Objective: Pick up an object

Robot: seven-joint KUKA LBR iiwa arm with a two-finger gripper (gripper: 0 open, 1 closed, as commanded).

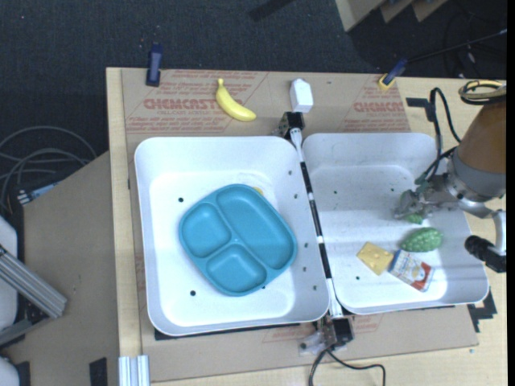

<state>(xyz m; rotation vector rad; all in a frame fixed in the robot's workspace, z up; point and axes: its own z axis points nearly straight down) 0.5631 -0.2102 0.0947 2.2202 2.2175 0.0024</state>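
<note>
Gripper (410,206) is reaching into the right bin (354,167) at the frame's right; its opening cannot be told. Just below it a green object (422,239) is lying, long axis running left-right. Both bins are sitting on a brown board (185,103) printed "CHEMCAST" — dark carpet (80,22) is showing beyond. A blue tray (236,238) is resting in the left bin (161,175).
</note>
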